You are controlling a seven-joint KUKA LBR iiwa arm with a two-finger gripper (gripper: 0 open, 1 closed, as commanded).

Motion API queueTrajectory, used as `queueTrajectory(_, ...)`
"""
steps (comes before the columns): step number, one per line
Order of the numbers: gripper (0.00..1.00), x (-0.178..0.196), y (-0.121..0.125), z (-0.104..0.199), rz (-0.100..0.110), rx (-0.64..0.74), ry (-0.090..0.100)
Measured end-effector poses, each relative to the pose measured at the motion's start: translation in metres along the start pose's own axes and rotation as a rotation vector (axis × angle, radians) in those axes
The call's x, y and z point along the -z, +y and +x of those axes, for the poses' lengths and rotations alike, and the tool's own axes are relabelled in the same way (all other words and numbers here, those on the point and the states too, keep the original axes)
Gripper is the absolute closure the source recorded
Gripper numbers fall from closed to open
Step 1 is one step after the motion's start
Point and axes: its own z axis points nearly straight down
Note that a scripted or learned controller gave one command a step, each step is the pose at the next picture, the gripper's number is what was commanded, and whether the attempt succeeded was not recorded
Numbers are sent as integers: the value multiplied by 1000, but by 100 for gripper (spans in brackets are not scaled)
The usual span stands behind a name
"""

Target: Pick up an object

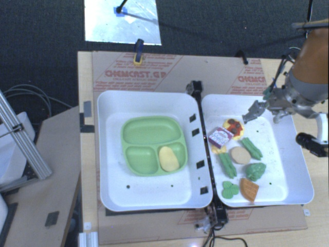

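The right bin (295, 181) holds several toy foods: a purple packet (220, 137), a yellow and red piece (234, 126), a beige disc (239, 155), two green pods (251, 147), a green broccoli piece (255, 170) and an orange wedge (249, 190). My gripper (266, 115) hangs over the bin's far part, up and to the right of the yellow and red piece. Its fingers stand apart, open, with nothing between them.
The left bin (105, 153) bears a green divided plate (151, 133) with a yellow piece (169, 158) in its near right compartment. A black divider (201, 138) runs between the bins. A black part (310, 144) juts over the right bin's right edge.
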Motion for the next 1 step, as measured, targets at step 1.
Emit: queueTrajectory(1,0,-52,-21,-30,4,-5,0)
